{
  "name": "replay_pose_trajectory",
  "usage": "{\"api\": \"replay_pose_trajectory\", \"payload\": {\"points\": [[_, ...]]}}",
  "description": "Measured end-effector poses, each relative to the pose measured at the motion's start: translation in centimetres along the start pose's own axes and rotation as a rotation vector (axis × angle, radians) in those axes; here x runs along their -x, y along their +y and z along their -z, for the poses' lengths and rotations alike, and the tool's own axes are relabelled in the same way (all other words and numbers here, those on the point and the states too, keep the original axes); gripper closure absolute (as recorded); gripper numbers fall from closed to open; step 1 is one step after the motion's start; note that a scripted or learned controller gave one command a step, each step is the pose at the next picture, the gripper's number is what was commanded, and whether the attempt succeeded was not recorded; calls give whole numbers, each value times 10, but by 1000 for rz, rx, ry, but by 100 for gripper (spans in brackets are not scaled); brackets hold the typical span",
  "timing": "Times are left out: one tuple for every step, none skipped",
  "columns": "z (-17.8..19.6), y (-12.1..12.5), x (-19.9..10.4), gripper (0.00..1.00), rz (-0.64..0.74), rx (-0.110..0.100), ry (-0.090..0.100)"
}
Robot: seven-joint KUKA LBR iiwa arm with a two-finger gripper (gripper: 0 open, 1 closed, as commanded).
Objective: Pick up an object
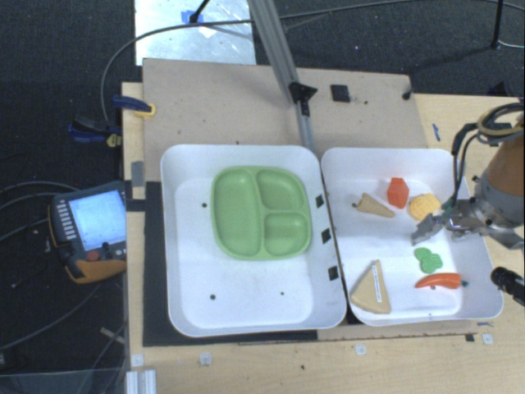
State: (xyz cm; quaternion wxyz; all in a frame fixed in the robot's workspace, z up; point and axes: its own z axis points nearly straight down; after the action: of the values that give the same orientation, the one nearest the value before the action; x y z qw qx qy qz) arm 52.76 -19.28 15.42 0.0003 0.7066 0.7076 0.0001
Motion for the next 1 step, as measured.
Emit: {"api": "replay_pose_trajectory", "payload": {"points": [[-40, 1, 2, 0, 0, 1, 0]]}}
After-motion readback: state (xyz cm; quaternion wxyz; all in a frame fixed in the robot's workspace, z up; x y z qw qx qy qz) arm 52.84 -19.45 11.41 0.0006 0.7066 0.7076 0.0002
